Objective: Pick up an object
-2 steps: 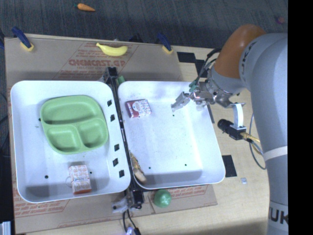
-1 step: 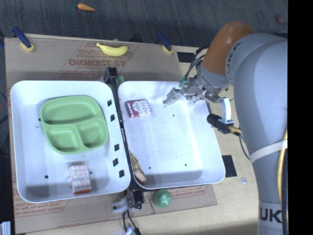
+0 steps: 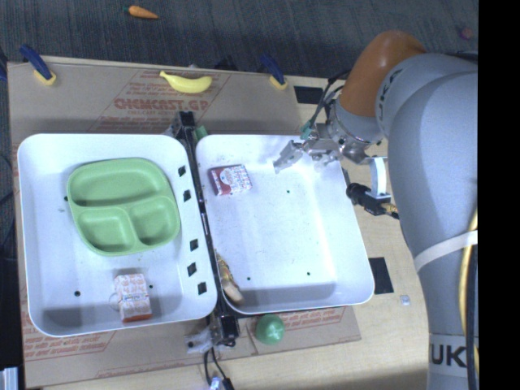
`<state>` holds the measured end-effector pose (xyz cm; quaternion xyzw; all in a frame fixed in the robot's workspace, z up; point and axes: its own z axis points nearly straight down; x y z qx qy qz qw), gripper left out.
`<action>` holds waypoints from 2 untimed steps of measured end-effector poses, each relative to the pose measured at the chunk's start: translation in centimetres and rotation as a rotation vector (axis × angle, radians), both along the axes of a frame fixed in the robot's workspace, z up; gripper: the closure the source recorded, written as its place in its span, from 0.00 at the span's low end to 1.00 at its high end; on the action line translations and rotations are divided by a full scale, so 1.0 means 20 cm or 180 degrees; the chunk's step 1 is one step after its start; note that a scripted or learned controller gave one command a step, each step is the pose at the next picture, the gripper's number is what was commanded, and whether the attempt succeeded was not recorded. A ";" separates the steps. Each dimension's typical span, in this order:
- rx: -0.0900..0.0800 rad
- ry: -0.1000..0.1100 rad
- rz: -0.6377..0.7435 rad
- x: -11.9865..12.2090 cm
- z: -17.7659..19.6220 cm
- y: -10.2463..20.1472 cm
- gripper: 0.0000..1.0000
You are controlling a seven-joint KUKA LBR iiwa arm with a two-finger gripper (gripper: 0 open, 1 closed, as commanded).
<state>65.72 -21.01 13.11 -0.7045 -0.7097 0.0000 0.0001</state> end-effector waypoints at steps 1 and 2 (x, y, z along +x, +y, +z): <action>0.0002 0.0017 -0.0006 -0.54 -0.15 -0.01 0.00; 0.0002 -0.0001 -0.0009 -0.22 -0.06 0.00 0.00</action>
